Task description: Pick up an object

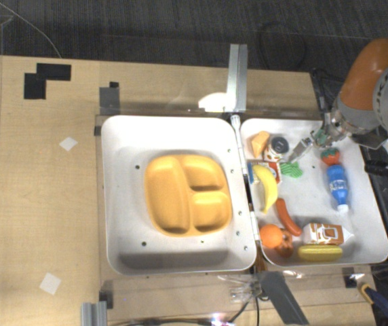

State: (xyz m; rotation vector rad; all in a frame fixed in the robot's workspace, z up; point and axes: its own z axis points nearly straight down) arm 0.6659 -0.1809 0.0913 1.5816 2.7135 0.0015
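Observation:
The right bin (374,212) holds several toy foods. Among them are a banana (266,187), an orange (273,237), a red sausage (285,216), a blue bottle (338,185), a small carton (323,233), a flat yellow piece (319,252), a green leafy piece (290,170), a red strawberry-like piece (330,157), a cheese wedge (258,142) and a dark round cap (279,144). My gripper (299,152) reaches in from the upper right and hangs low over the bin's back part, just above the green piece and right of the dark cap. Nothing shows held in it.
The left bin (123,202) holds a yellow divided tray (187,193). A metal post (237,80) stands behind the bins' shared wall. The arm's orange band (370,66) sits over the right bin's back right corner. Bare wooden bench (38,202) lies to the left.

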